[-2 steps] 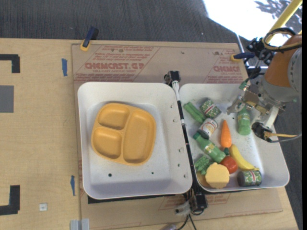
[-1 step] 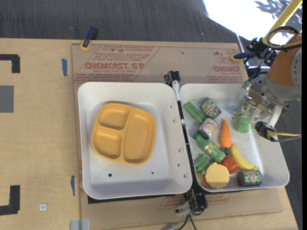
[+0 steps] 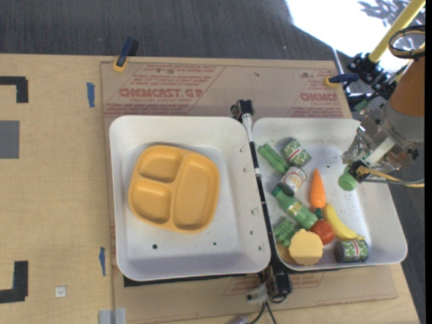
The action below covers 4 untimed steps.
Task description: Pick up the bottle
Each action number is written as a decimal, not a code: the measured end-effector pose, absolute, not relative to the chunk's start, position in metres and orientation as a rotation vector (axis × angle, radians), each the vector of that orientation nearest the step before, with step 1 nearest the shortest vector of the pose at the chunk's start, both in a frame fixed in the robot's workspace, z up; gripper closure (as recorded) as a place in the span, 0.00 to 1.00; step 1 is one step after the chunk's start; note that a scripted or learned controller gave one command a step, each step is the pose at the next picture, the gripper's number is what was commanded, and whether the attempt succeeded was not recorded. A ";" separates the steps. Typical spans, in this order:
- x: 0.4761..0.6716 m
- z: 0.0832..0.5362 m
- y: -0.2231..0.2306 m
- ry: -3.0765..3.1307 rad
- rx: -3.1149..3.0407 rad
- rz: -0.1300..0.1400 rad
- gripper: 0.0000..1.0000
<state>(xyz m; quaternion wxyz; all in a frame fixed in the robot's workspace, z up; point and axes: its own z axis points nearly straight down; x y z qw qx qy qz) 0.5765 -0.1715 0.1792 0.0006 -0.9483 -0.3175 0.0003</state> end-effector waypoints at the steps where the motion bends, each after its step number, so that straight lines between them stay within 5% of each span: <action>1: 0.512 0.205 -0.156 -0.878 -3.012 0.005 1.00; 2: 0.480 0.293 -0.224 -1.233 -2.892 -0.001 1.00; 4: 0.480 0.469 -0.215 -1.992 -2.435 -0.001 1.00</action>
